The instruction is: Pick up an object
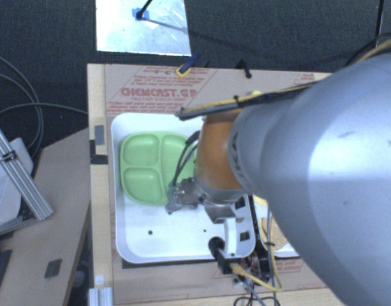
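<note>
A grey KUKA arm [323, 171] reaches in from the right over two white bins on a bench, its bulk covering most of the right bin [287, 252]; the orange band [214, 158] above the wrist hangs over the left bin [157, 244]; below it the gripper [181, 198] sits low over the bin floor, just beside the near right corner of a pale green divided tray [147, 167]; whether the gripper is open or closed cannot be told from this angle, and nothing is seen in its grasp; the tray, the one object plainly in view, lies flat in the far half of the left bin, towards its left wall, with three shallow compartments facing up; the near half of the bin floor shows two small dark specks [150, 233]; beneath both bins lies a brown protective sheet [157, 91] printed with red lettering; beyond the bench a shiny square panel [141, 18] lies on dark flooring.
</note>
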Controlling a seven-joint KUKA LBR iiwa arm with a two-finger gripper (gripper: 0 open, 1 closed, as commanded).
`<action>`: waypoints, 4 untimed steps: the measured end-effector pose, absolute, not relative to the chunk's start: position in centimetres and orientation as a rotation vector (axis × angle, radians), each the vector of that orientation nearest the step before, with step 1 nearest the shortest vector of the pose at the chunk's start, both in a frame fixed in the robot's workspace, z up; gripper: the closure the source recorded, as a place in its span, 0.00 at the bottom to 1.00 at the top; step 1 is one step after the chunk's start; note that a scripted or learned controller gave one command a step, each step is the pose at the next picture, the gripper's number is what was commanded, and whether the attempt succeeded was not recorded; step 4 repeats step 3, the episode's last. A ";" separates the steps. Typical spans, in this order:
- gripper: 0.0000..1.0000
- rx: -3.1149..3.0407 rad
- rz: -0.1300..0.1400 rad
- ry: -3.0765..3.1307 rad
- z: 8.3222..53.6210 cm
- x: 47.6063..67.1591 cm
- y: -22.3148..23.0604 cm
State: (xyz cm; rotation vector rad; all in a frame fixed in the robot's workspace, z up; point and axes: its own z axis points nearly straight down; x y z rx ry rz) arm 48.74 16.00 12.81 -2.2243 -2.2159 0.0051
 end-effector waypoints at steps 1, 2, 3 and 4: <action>0.00 -2.197 0.061 -2.207 8.4 60.5 18.0; 1.00 -2.192 0.069 -2.214 9.4 60.1 17.8; 1.00 -2.217 -0.023 -2.233 23.5 57.8 19.4; 1.00 -2.217 -0.023 -2.233 23.5 57.8 19.4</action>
